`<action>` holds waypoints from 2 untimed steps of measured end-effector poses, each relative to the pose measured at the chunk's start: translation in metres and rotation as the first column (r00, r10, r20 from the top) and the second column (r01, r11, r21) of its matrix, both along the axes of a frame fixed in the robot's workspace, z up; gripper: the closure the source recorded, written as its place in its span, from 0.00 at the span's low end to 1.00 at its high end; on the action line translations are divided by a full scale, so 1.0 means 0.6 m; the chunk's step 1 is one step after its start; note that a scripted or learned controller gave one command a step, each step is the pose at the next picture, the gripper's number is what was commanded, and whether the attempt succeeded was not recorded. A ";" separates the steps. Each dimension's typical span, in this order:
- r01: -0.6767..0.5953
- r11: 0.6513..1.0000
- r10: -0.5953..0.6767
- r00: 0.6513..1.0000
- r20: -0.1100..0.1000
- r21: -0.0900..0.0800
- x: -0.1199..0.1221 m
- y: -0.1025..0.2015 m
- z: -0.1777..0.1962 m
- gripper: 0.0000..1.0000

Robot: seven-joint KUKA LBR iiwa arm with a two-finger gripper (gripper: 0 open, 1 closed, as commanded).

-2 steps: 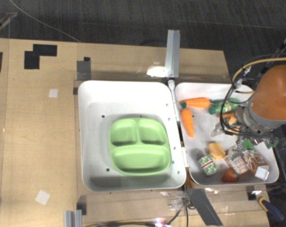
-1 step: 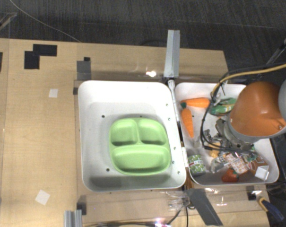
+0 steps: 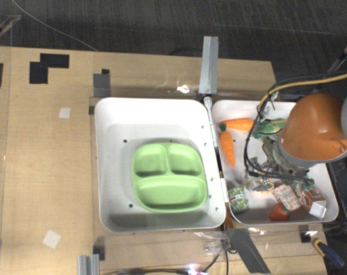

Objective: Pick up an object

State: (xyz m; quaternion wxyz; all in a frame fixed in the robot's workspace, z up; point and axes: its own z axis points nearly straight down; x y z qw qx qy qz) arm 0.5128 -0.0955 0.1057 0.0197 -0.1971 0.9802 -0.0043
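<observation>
The right bin (image 3: pixel 236 215) holds several small items. An orange carrot (image 3: pixel 226 147) lies along its left wall and a second carrot (image 3: pixel 238 124) lies near its back wall. A small green-labelled can (image 3: pixel 238 199) sits at the front left. A red-and-white packet (image 3: pixel 286 197), a red piece (image 3: pixel 279 213) and a brown-and-white box (image 3: pixel 312 202) lie at the front right. My arm, with its orange band (image 3: pixel 314 128), reaches down into the middle of this bin. The gripper (image 3: pixel 275 179) is low among cables, just above the packet; its fingers are hidden by the wrist.
The left bin (image 3: pixel 113 153) holds a green divided plate (image 3: pixel 168 175) in its middle. A grey metal post (image 3: pixel 208 65) stands behind the divider between the bins. Black cables (image 3: pixel 250 153) loop beside the wrist over the right bin.
</observation>
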 end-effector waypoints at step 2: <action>-0.149 0.989 0.149 0.988 -0.032 0.000 0.116 -0.062 0.078 1.00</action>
